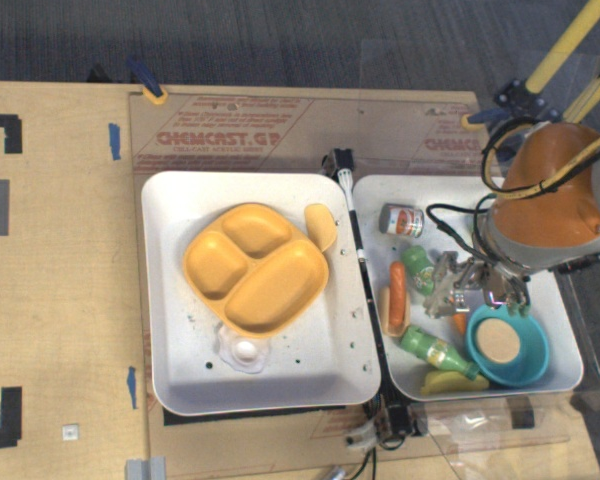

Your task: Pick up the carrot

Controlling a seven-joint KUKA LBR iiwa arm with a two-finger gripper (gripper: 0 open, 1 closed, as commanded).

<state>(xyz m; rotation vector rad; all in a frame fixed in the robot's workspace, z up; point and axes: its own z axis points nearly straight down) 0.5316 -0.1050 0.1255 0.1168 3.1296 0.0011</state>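
Two white bins sit on your surface (60, 268), and the claw (458, 290) hangs over the right bin (570, 363). Your carrot (397, 299) lies just left of the claw, apart from it; I cannot tell how the claw stands. A teal bowl (508, 346) sits below-right of the claw.

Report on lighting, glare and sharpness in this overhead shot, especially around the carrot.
Camera view: even, soft light with faint shadows; mild glare on the left bin floor; the carrot is reasonably sharp, lying apart from the gripper, whose metal parts look cluttered and slightly blurred; the orange plate is clear.
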